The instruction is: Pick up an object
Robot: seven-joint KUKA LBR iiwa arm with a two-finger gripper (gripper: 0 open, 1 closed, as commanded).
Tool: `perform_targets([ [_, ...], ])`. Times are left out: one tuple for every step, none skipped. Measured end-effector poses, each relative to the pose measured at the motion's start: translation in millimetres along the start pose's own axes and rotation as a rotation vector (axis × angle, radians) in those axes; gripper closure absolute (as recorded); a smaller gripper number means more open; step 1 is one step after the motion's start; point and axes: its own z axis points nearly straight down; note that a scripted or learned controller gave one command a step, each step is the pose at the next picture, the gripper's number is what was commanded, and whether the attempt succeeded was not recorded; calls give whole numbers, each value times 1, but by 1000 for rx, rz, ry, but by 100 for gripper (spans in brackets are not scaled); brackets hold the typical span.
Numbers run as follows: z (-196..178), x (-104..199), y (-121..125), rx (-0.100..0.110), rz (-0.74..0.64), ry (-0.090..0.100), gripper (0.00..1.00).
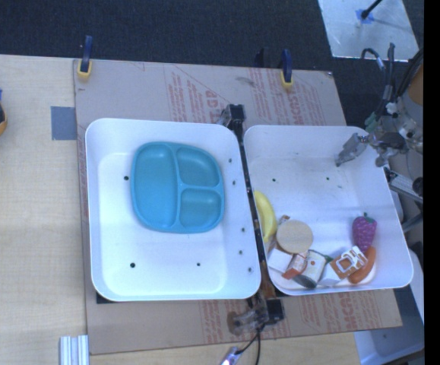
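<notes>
Red printing runs across the cardboard sheet [204,90] beneath the two bins, on the far side from the fingers, but it is too small and faint to read. The small cartons [305,267] carry labels, also unreadable.

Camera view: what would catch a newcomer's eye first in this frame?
The big blue divided plate lying flat in the left bin stands out at once. Next comes the huddle of small things in the right bin's near corner: a banana along the left wall, a round tan disc, purple grapes. The gripper hangs over that bin's far right side, holding nothing visible.
</notes>
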Motion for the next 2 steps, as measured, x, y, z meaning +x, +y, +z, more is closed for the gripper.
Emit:
perform_targets([
  [-45,1,-120,2,-1,2,0],
  [47,2,-104,3,-3,1,0],
])
